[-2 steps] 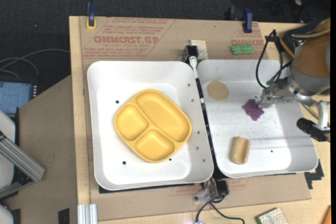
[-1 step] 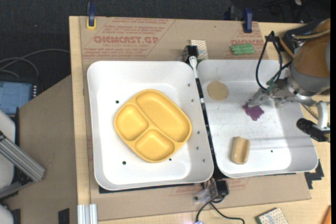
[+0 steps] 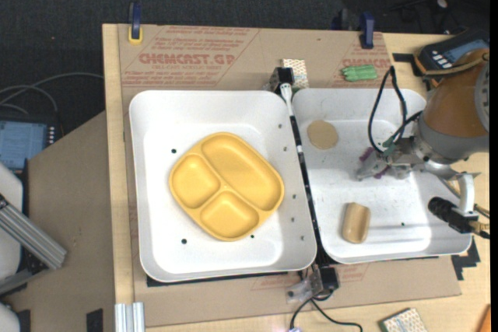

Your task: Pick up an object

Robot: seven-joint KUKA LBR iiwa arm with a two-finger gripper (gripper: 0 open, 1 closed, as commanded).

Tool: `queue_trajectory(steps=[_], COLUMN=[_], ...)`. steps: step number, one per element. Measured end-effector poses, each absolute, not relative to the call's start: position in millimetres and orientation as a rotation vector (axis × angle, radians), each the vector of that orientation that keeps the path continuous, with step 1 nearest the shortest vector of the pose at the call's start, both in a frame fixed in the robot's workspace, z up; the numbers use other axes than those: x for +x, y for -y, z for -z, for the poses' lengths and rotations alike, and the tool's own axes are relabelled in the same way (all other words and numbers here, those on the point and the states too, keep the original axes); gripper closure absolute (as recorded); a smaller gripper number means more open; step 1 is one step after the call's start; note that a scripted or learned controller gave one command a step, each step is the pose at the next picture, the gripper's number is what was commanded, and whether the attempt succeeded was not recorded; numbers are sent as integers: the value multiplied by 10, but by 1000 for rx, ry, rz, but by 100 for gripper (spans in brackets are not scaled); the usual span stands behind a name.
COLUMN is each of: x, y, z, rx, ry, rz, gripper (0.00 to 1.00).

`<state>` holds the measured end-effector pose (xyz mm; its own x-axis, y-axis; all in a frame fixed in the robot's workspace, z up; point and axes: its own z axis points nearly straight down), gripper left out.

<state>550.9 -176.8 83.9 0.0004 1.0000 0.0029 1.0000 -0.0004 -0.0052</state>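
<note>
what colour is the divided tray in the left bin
Yellow; the divided tray shows clearly in the camera view.

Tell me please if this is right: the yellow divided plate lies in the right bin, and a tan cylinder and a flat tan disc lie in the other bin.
One thing is wrong. The camera view shows the yellow divided plate in the left bin, not the right one. The tan cylinder and the flat tan disc lie in the other bin, the right bin.

Two shallow white bins sit side by side, the left bin [image 3: 148, 167] and the right bin [image 3: 405, 241]; one yellow divided plate [image 3: 226, 184] with three compartments lies in the left. The right bin holds two things: one tan disc [image 3: 322, 134]; one tan cylinder [image 3: 355, 222].
</note>
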Motion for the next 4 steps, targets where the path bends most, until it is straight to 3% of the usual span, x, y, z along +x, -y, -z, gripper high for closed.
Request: queue_trajectory(steps=[1,2,3,4], x=[6019,5678,6067,6071], y=[1896,1517,1637,1633], z=[-852,-845,-850,-976], rx=[-2224,-2216,-2223,-2226], ry=[2228,2220,2227,2229], rz=[3,-1,3,7], gripper=[0,0,0,100])
